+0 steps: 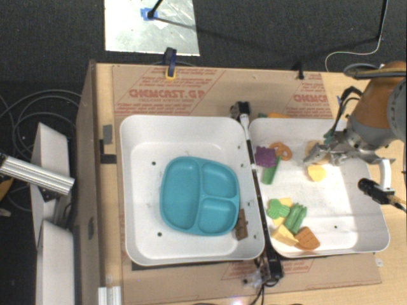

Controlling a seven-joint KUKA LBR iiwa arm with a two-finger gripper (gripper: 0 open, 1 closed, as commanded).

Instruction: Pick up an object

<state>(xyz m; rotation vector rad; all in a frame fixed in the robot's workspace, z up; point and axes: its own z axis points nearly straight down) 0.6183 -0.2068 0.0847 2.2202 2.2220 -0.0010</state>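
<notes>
The hand (324, 152), its opening impossible to judge here, hovers over the upper part of the right bin (356, 234), with the yellow piece (316, 173) lying directly below it on the bin floor, just toward the camera.

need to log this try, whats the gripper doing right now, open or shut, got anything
Gripper: low in the right bin, just above the yellow piece; open or shut cannot be told, and nothing is seen held.

Dark carpet floor (267, 18), cardboard-topped bench (210, 84)
</notes>
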